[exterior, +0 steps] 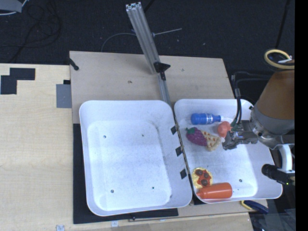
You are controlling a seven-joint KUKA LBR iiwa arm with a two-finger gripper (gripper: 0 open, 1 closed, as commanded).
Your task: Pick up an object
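End effector (231,139) low in the right bin (260,189)
Its opening cannot be told; it sits at three o'clock of the red ball (223,128), beside the pizza slice (211,139).

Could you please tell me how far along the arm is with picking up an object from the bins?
Done: the arm has reached the right bin, and its pincer sits low beside the small red object. In hand: nothing visibly gripped. Left: the grasp and lift. The blue bottle, purple grapes, pizza slice, yellow toy and orange-red sausage all lie on the bin floor.
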